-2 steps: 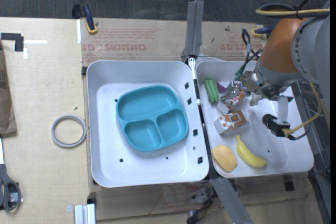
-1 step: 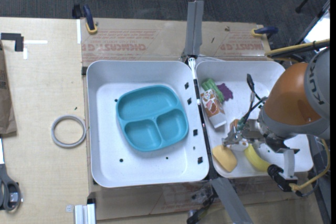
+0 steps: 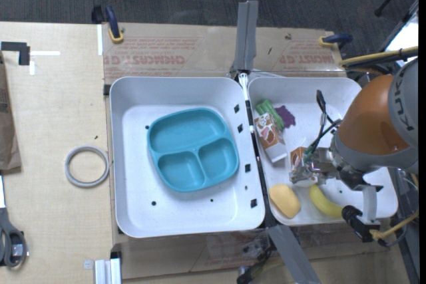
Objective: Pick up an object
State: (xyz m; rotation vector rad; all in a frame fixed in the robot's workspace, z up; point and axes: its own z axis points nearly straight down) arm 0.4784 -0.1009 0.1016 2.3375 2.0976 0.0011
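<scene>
Hovering low in the right bin point(image 3: 373, 86), close over a small orange-and-silver packet point(image 3: 299, 163) near the bin's middle: the gripper point(image 3: 311, 168), reaching in under the arm's orange band point(image 3: 373, 120). Cannot tell how the jaws stand, too small and tangled with the packet's shiny folds. Cannot tell either whether metal touches the packet or merely hangs beside it.

Lying just behind, a white carton with a red picture point(image 3: 270, 135), and past that a green and purple bunch point(image 3: 277, 114). Resting toward the near wall, a yellow lemon-like lump point(image 3: 284, 201) and a banana point(image 3: 324, 201), both near the packet but apart from it. Sitting in the left bin point(image 3: 126, 143), a blue divided tray point(image 3: 193, 148).

Judging by looks, the packet is light, thin and crinkly, likely slippery foil, prone to fold or slide from a shallow pinch. Best taken across its narrow width, near the middle, with the pinch well down so the edges cannot squirt free. Little risk of breakage; more of a miss.
</scene>
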